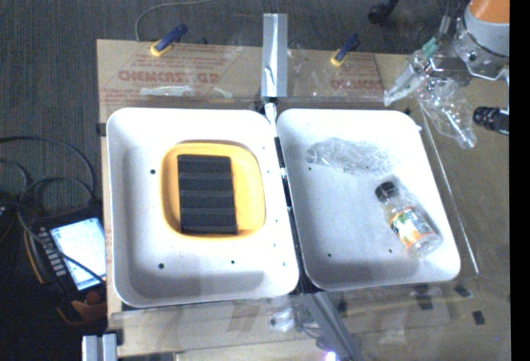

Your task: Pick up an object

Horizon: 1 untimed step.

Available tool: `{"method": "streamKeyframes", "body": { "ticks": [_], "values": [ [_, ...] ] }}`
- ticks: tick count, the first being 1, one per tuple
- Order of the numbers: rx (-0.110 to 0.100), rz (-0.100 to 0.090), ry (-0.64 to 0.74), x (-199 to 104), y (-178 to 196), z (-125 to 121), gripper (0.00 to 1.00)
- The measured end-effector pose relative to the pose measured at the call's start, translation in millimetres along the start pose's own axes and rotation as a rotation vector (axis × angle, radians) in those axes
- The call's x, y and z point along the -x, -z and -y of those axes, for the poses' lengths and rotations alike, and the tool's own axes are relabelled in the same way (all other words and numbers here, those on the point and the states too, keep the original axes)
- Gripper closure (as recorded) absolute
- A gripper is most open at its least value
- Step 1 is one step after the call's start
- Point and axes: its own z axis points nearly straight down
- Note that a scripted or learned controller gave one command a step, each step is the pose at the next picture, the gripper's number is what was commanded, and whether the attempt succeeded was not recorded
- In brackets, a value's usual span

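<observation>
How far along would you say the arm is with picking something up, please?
Nothing looks done yet. The gripper hangs outside the right bin, past its top right corner. The small bottle and clear wrapper lie there, the yellow tray in the left bin. Reaching, gripping and lifting all remain.

You have two white bins [132,268] on the surface. The left bin holds one yellow tray [252,185] with one black ridged block [207,194]. The right bin holds one small bottle [407,220] and one clear plastic wrapper [348,155].
</observation>
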Motion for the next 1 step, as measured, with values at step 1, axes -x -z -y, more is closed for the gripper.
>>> {"method": "streamKeyframes", "body": {
  "ticks": [1],
  "values": [
    [-0.001, 0.002, 0.090, 10.2, -102.4, 52.7, 0.00]
  ]
}}
